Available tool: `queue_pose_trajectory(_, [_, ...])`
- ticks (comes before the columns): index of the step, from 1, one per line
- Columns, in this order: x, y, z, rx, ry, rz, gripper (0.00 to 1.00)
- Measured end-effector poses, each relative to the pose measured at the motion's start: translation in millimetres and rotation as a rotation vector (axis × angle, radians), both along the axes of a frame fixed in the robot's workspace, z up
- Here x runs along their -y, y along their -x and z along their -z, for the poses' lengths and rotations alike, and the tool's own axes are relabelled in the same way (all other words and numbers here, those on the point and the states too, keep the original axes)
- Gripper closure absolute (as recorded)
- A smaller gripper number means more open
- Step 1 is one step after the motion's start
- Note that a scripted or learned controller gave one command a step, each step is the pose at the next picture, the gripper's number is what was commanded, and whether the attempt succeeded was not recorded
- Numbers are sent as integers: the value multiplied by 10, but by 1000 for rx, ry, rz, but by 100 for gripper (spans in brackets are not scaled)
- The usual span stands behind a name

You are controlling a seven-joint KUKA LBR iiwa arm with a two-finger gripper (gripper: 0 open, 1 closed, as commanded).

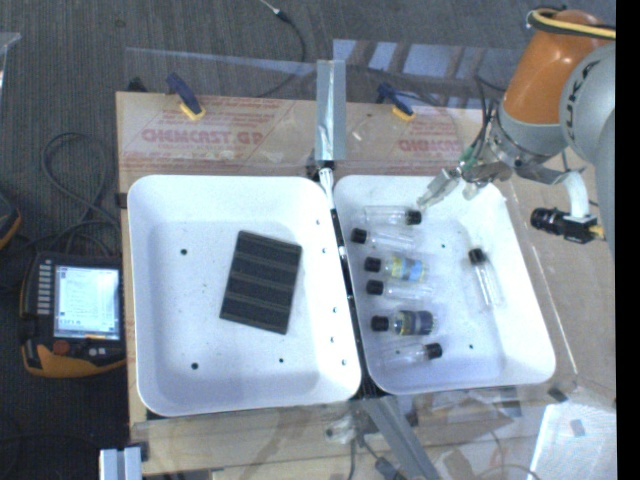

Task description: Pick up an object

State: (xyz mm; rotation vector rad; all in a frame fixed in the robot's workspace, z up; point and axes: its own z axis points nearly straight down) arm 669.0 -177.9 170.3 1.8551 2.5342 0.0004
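The right bin holds several small clear vials with black caps. One vial lies near the bin's back, two labelled vials lie in the middle, and a slim vial lies toward the right wall. A black ribbed block lies flat in the left bin. My gripper hangs over the back edge of the right bin, just right of the rearmost vial. It is open, with nothing between its fingers.
A metal divider post stands at the back between the bins. Two blue-and-yellow clamps hold the board's rear edge. A handheld pendant lies off the bench at the left.
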Motion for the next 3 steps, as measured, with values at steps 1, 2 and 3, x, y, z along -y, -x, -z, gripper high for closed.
queue_pose_trajectory(1, [454,601,482,-3,0,-56,0])
queue_pose_trajectory(2, [445,1263,-274,-1,-2,-73,0])
queue_pose_trajectory(3, [429,851,766,1,-2,-176,0])
